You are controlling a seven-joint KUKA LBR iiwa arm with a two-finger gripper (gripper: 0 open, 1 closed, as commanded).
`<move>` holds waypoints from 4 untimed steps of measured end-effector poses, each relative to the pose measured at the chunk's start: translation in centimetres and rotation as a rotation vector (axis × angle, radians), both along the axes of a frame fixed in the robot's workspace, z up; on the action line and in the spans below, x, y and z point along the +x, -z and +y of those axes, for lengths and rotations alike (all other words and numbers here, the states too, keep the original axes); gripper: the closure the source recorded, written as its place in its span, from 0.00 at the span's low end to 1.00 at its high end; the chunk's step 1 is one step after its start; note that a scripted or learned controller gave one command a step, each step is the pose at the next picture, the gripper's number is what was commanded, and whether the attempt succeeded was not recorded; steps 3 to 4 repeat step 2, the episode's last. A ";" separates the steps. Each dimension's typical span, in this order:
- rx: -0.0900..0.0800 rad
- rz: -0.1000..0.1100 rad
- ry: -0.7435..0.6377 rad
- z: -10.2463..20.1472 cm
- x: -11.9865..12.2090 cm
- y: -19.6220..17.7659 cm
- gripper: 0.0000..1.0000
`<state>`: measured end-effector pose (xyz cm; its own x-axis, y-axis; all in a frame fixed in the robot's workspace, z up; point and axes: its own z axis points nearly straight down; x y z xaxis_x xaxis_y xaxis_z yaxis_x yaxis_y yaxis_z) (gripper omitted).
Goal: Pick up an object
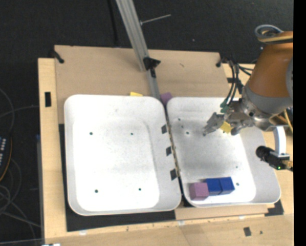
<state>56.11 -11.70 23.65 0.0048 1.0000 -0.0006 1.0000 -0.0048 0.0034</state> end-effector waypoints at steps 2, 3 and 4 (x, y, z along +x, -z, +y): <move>-0.001 0.004 -0.004 -8.6 -0.2 6.5 0.00; -0.001 0.004 -0.004 -8.6 -0.2 6.5 0.00; -0.001 0.004 -0.004 -8.6 -0.2 6.5 0.00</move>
